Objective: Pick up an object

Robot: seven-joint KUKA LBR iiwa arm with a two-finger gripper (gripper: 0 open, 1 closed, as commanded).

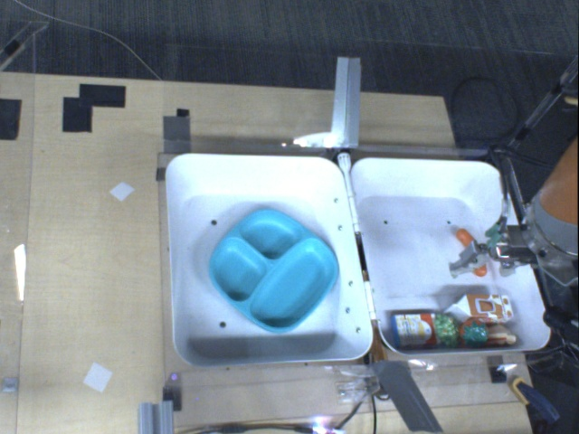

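Camera view: the jaws hang over the right bin (425, 188) beside an orange object (464, 237), their spread unclear.

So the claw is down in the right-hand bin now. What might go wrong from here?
The gripper sits beside a small orange piece near the right white bin's right wall; such a small thing may slip away or be nudged aside. The other items, a small jar and a printed packet, crowd the near edge, so a try there might catch two at once or hit the wall.
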